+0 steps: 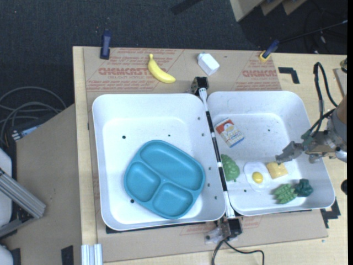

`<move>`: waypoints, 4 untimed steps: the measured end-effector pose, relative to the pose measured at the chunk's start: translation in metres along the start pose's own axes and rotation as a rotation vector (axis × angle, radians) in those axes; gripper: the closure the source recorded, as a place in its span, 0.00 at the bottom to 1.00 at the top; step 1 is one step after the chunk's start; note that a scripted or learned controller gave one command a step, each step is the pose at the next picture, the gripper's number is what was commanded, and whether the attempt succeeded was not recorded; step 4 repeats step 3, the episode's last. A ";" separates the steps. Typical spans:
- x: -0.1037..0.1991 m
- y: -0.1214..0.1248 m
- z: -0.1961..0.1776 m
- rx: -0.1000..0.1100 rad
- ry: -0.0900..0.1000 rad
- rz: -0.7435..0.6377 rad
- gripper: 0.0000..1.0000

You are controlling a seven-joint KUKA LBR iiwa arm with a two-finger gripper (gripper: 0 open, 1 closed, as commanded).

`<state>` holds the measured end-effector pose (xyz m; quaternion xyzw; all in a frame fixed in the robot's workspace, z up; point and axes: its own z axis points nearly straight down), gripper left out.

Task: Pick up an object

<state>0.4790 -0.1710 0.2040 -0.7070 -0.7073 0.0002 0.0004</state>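
The right bin holds a small red, white and blue carton, a green leafy toy by the divider, a fried egg, a yellow cheese block and two green leafy pieces near the front right corner. My gripper reaches in from the right edge of this bin. Its tip hangs just above and to the right of the cheese block. Nothing shows between the fingers.
A blue divided plate lies in the left bin. On the board behind the bins are a banana, a white block and two clips. Black cables hang by the arm at the right.
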 end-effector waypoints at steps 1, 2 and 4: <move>-0.001 0.017 0.118 -0.005 -0.003 0.001 0.00; 0.000 0.020 0.105 -0.014 -0.004 0.000 1.00; 0.086 0.018 0.019 -0.002 0.001 -0.002 1.00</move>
